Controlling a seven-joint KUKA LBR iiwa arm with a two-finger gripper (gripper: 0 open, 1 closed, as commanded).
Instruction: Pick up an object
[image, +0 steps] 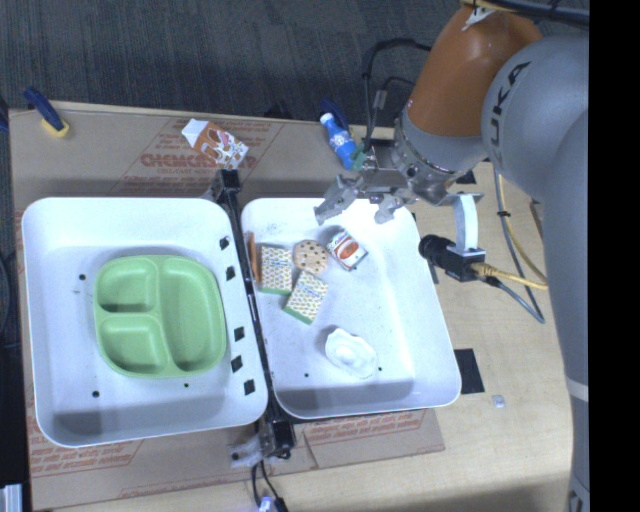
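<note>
My gripper hangs over the back edge of the right bin, its two grey fingers spread apart with nothing between them. Just below it lies a small red and white packet. To the left of that sit a round cookie, a green and white packet and a second green packet. A brown strip lies along the bin's left wall. A white crumpled object rests near the front of the bin.
The left bin holds a green divided plate. Behind the bins, on the cardboard, lie a small printed carton and a blue bottle. Cables run along the right of the bench.
</note>
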